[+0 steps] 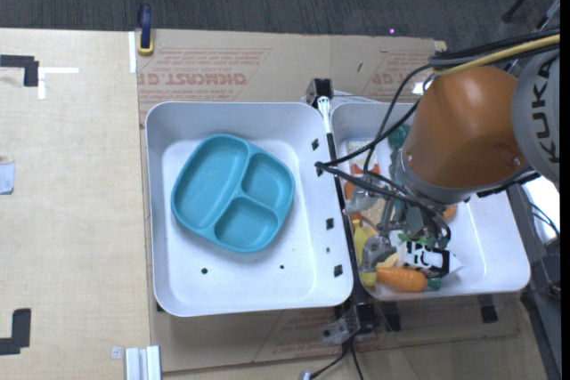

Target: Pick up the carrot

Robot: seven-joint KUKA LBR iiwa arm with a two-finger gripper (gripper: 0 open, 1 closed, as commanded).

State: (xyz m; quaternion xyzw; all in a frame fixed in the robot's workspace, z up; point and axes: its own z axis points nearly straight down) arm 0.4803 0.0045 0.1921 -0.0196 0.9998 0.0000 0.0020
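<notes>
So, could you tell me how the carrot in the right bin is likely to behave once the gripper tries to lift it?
The carrot looks like a smooth, rigid toy, so it would probably keep its shape. Its rounded, tapered body may slip or roll between narrow fingers. It lies against other items near the right bin front wall, so they might shift too.

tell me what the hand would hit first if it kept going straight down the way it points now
Most likely the carrot, which lies just under the hand near the front of the right bin. Other food pieces crowd close beside it, and depth is hard to judge from this slanted view, so one of those might be touched first.
</notes>
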